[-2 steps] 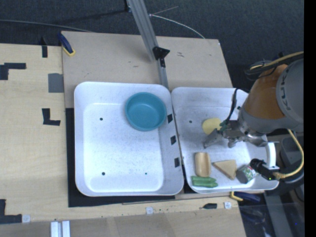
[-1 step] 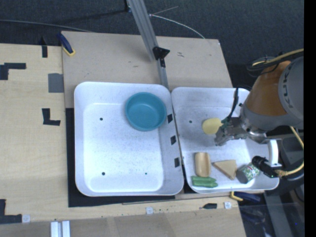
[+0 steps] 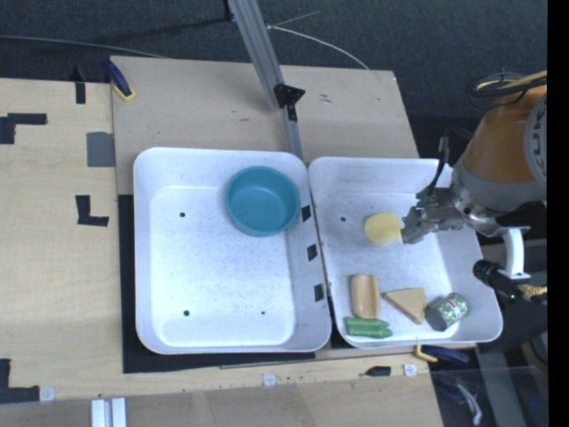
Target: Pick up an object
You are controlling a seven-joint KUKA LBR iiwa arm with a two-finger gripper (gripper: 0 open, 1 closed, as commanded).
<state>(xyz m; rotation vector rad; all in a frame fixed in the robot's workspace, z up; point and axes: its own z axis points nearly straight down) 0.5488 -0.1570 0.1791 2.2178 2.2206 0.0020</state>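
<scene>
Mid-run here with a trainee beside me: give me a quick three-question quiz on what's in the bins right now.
1. True or false: the blue bowl sits in the right bin.
2. Which item lies nearest the claw? A) green bean pod B) round yellow object C) small can
3. Fill in: the bread roll lies just above the ____.

Key: 1 false, it sits in the left bin; 2 B; 3 green bean pod.

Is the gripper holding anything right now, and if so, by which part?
Cannot be told. The gripper sits in the right bin right beside the yellow object, but a hold on it is not visible.
</scene>
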